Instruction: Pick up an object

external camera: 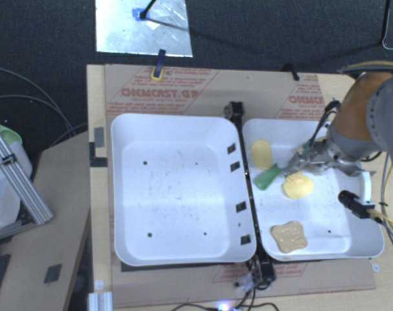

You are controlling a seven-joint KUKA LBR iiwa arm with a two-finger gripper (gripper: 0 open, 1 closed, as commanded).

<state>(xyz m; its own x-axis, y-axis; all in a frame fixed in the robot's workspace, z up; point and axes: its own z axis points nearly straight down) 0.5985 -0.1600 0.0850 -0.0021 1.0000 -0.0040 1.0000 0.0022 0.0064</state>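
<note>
Camera view first: nearest us, at the lower right of the frame, a tan biscuit-like piece (288,236) lies in the right bin (326,238). Further up sit a yellow lump (298,186), a green piece (267,176) and a pale yellow piece (261,153). Our hand (302,162) hovers just beside the lump and the green piece; whether it is clenched or released we cannot tell. We judge this the reaching step; next we must settle over one item and lift.
</note>
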